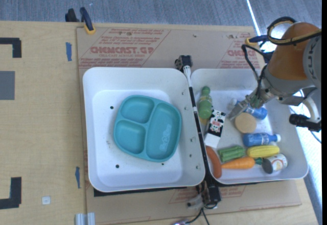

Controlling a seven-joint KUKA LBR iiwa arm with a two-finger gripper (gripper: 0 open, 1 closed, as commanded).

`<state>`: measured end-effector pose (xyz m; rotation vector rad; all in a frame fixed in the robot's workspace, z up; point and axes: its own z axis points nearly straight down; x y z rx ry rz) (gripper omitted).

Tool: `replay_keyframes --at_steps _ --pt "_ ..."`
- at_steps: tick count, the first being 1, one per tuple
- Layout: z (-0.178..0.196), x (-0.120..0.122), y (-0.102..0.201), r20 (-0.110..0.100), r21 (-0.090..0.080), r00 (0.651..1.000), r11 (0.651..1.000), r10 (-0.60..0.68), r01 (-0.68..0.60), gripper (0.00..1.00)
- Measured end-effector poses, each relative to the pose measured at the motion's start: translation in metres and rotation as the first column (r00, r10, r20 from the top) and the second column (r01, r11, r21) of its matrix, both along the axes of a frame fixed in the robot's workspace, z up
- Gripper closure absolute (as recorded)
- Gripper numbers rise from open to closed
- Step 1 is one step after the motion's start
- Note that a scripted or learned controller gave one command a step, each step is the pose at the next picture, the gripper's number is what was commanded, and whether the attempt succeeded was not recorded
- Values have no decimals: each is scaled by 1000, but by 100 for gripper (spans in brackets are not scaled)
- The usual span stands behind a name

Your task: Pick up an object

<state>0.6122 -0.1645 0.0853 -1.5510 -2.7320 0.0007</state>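
Note:
My gripper (239,110) hangs low over the middle of the right bin (294,168), reaching in from the right. It sits just above and left of a tan round piece (246,123) and next to a small blue item (259,113). A black-and-white cow-patterned block (216,122) lies to its left, with a green bottle (205,102) beyond it. Nothing is visibly held.
Along the right bin's front lie a blue bottle (260,139), a yellow piece (263,151), a green vegetable (232,153), an orange carrot (238,164), a red-orange piece (214,161) and a small round item (275,163). The left bin (97,132) holds a teal divided plate (148,128).

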Motion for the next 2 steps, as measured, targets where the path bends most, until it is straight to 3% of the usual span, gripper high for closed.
replay_keyframes --at_steps 1,2 --pt "12 2 0 7 -1 1000 1000 -1 1 100" --pt "101 -35 96 4 2 1000 1000 -14 14 100"
